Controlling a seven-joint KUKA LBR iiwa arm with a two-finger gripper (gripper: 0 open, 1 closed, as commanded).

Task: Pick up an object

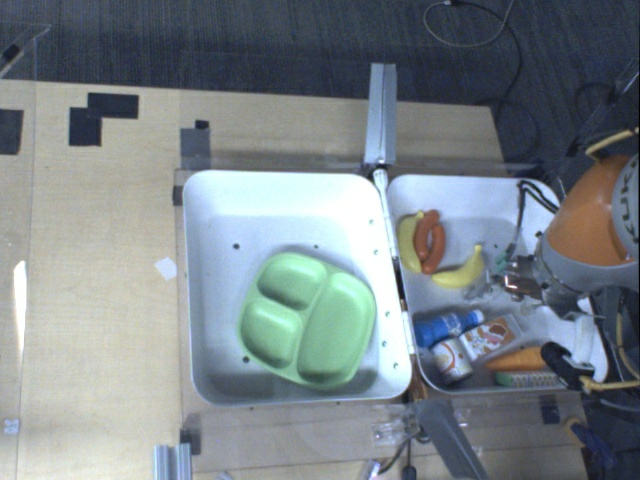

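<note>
Over the right bin (455, 190) the grey arm with its orange band (592, 223) reaches in from the right, and its pincer (507, 280) hangs low near the bin's right side, just beside the tip of the banana (461, 271). Whether that pincer is parted or clenched, I cannot tell from up here; the metal at its end is too small and cluttered to read, and nothing is plainly caught in it. The banana lies curved in the middle of the bin, and to its left sits a hot dog (424, 241), red sausage in a yellow bun, against the dividing wall. Nearer the front edge lie a blue bottle (447, 326), a white and orange carton (474, 346) touching it, and an orange carrot (522, 360) beside that. Across in the left bin (215, 268), a green divided tray (308, 318) rests alone, well apart from the arm, on the pale wooden desk (90, 298).
</note>
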